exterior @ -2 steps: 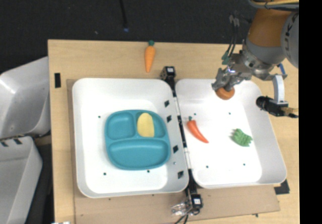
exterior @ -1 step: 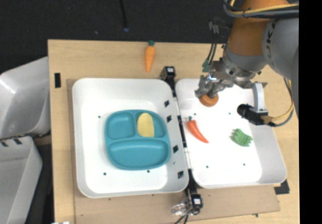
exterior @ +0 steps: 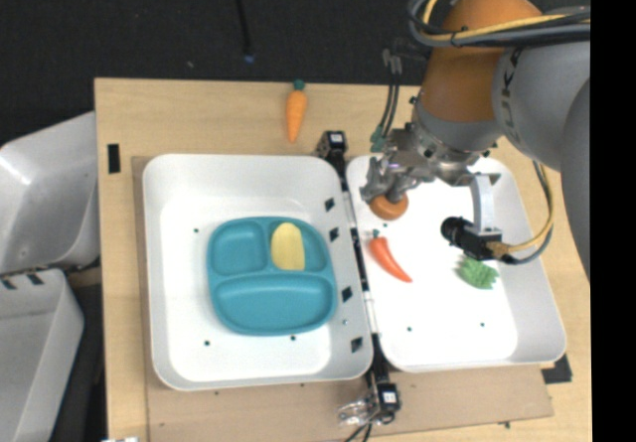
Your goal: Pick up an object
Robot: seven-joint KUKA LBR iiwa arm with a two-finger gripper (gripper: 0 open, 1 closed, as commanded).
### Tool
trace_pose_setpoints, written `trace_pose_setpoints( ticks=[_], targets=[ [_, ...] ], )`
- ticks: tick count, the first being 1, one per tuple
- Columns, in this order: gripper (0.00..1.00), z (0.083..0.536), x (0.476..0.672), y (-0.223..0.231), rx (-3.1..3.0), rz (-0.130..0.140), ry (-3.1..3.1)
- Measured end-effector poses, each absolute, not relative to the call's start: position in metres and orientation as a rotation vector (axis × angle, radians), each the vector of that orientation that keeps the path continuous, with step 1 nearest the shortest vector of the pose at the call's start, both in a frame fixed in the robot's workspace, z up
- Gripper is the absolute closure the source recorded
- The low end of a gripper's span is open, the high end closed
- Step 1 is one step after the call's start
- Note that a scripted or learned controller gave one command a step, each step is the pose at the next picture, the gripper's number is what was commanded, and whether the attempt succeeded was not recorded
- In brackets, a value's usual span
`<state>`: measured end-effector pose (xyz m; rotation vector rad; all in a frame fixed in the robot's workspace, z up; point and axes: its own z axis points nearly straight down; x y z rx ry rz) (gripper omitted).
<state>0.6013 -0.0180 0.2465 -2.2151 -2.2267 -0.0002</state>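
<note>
Wooden bench (exterior: pixel 199 97), two white bins. Gripper (exterior: pixel 388 187) low in right bin (exterior: pixel 517 331), fingers clenched around small orange object (exterior: pixel 389 206). Grasp apparently made; lift left.

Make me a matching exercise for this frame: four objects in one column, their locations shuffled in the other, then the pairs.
1. small orange toy carrot
2. pale yellow oval piece
3. red-orange chili pepper
4. green leafy piece

A. right bin, near its left wall
B. bare bench above the left bin
C. right bin, towards its right side
D. blue divided tray in the left bin

Pairs: 1-B, 2-D, 3-A, 4-C
</note>
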Motion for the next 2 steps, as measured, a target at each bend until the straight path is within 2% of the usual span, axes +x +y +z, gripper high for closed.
trace_pose_setpoints(
  ticks=[1, 2],
  targets=[
    [1.0, 0.254, 0.594, 0.037, -2.212, -0.002, -2.229],
    [1.0, 0.241, 0.587, 0.082, -2.214, 0.001, -2.227]
  ],
)
